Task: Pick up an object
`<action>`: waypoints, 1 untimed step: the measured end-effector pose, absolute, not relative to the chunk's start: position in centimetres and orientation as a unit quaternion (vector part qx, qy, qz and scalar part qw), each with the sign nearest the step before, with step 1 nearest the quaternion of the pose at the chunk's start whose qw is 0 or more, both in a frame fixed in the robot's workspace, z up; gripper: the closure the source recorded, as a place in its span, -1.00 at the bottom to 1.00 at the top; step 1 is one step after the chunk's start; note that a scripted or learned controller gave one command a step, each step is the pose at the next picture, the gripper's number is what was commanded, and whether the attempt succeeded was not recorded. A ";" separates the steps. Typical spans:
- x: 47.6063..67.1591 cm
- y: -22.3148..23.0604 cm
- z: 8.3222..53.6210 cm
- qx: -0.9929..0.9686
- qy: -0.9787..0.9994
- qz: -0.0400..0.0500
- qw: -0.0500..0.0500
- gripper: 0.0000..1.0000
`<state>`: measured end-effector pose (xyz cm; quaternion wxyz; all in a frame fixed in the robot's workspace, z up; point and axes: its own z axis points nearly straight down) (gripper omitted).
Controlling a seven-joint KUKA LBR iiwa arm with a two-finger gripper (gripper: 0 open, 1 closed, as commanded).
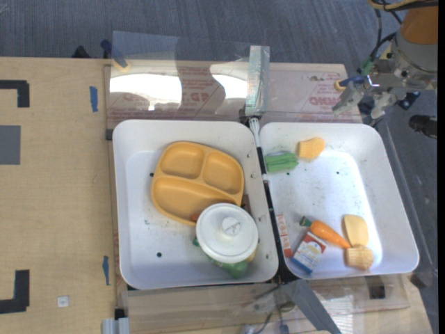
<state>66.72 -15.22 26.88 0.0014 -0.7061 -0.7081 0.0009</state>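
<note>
Gripper (pixel 379 96) sits at the upper right of the view, outside the bins, just past the back right corner of the right bin (pixel 395 186). Nothing is between its tips; how wide it stands cannot be told from this angle.

Right bin holds the likely targets, all down and to the left of the gripper in the view. Nearest is a small yellow-orange piece (pixel 311 147) near the back wall, with a green block (pixel 281 161) just beside it against the divider. Farther off, toward the front of the bin: a carrot (pixel 327 233), long axis slanting from upper left to lower right; a pale yellow wedge (pixel 355 229) touching or almost touching its tip; a ridged yellow piece (pixel 360 257) just below that; and a small carton (pixel 309 250) tucked under the carrot's thick end.

Left bin (pixel 132 186) carries an orange divided plate (pixel 198 181) and a white lidded cup (pixel 227 232) overlapping its front edge, well apart from the gripper.

Judgement: the yellow-orange piece is the shortest reach, and it lies clear of its neighbours.
</note>
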 end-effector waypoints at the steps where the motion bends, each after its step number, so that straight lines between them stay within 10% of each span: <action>1: 66.5 -20.3 15.4 -0.675 -0.738 0.003 0.005 -1.00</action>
